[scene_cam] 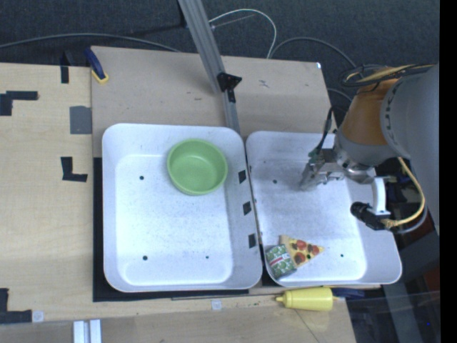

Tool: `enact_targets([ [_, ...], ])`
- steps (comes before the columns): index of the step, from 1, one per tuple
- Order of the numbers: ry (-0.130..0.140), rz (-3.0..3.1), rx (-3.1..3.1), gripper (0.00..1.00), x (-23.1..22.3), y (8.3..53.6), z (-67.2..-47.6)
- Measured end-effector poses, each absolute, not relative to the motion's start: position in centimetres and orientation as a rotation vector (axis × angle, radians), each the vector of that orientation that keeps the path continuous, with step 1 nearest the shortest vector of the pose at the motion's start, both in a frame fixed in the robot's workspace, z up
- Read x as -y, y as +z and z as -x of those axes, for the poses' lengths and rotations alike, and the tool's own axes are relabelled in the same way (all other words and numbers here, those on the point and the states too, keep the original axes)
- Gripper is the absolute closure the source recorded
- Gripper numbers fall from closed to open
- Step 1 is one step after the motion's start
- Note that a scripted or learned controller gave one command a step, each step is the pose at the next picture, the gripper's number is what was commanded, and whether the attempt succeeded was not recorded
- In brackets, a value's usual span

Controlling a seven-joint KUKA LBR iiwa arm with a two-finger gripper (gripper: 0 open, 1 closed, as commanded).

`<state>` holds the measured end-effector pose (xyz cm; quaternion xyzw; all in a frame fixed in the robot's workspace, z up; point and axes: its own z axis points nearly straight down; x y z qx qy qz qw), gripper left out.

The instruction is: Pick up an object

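The claw (312, 179) hangs over the right bin (357, 263), in its top half, a bit left of the middle; its grey fingers point down and to the left, with the tips close to the white floor; they sit close together, but the view is too small to show if they are released or clenched, so I cannot tell; nothing can be seen between them. Behind the claw the arm (400, 116) comes in from the right, grey with an orange band (365, 116) on it; black and yellow wires curl by its side.

There are two white bins, side by side and touching along the middle. In the right bin there are two small things; one is a toy pizza slice (303, 249), yellow with red spots; one is a little green packet (280, 260) with a picture on it; they lie touching each other at the bottom of the bin, close to its left wall. Both are well below the claw and a little to the left of it, far apart from the fingers.

In the left bin (128, 263) there is one green bowl (197, 166); it sits the right way up near the top right corner of that bin; it is off to the left of the claw, across the wall between the bins.

One yellow bottle (308, 299) lies on its side on the bench (43, 213), just outside the bottom edge of the right bin.
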<state>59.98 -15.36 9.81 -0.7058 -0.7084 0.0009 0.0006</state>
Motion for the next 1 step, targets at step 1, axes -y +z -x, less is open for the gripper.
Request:
enact_targets([
  [1,-0.003,2.221,2.225,1.00,14.89,14.16,-59.78],
])
